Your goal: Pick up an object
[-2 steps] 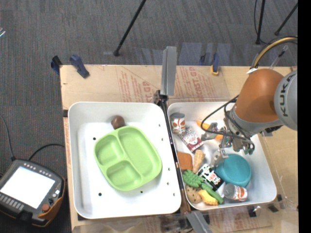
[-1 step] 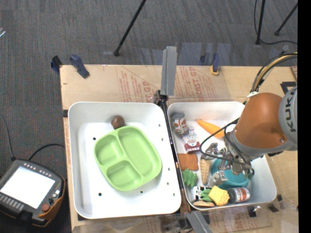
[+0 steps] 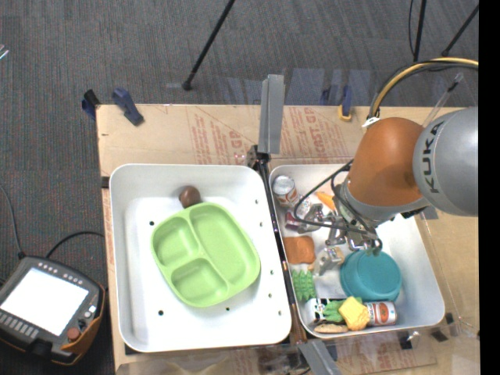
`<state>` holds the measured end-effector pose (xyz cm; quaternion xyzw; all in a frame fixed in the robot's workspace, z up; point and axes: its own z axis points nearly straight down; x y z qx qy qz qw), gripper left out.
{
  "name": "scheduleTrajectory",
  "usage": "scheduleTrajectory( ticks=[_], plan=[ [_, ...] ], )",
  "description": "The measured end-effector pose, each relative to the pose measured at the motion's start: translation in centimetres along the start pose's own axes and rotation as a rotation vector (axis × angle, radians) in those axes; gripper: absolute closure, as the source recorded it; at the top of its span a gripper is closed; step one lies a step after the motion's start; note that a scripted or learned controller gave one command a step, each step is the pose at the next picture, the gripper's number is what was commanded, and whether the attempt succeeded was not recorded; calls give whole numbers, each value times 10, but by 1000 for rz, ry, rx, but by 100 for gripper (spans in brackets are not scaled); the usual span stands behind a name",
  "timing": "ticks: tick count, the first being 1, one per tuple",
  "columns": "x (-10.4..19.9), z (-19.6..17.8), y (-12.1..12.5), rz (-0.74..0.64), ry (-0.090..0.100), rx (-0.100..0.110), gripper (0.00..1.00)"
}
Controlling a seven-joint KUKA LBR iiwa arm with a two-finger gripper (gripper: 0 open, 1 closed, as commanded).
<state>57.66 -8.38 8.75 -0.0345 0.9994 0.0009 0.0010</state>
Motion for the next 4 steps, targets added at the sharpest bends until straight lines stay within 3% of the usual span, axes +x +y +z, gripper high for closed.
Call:
scheduleTrajectory(
  ticks=[1,2,3,4],
  plan=[
    [-63,-1,-77,-188,-1,2,0],
    [-64,-1,-62,-160,0,-1,0],
    [-66,-12,-61,-161,-5,-1,100],
    [-72,-107,8,-279,-13,3,100]
  ],
)
